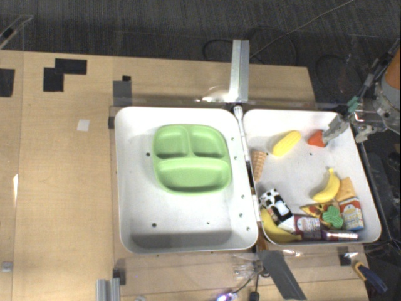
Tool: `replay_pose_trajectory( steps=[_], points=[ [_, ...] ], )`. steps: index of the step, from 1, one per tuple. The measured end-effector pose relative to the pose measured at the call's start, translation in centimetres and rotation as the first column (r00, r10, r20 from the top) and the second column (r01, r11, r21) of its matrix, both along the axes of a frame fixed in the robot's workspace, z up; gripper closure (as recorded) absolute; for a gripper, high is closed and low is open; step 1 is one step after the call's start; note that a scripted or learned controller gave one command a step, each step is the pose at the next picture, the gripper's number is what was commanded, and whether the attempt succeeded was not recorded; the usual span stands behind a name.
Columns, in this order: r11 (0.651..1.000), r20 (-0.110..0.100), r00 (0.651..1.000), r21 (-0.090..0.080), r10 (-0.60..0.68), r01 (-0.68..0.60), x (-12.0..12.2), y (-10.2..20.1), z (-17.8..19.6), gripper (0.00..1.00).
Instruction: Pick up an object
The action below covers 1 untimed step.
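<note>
No label here is sharp enough for me to read, not even on the small packets (351, 215) in the near right corner of the right bin (294, 162); counting, I see two white bins on the counter (56, 187), one green divided plate (191, 157) in the left bin (135, 187), and in the right bin two bananas (328, 188), one yellow lemon-like fruit (286, 143), one red piece (316, 139) and one black-and-white toy (273, 200). My end effector (337, 125) hangs at the far right corner of the right bin, nothing visibly between its fingers, though I cannot tell how wide they stand. The red piece lies just beside it on the bin floor, the yellow fruit a little further left.
</note>
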<state>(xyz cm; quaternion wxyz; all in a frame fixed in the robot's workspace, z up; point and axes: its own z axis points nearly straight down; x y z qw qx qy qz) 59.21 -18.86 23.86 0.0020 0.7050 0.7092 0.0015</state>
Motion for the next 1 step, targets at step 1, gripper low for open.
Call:
replay_pose_trajectory(
  steps=[1],
  points=[
    [0.998, 0.000, 0.998, 0.001, -0.059, 0.059, 7.83, 3.25, -13.98, 0.00]
  ],
)
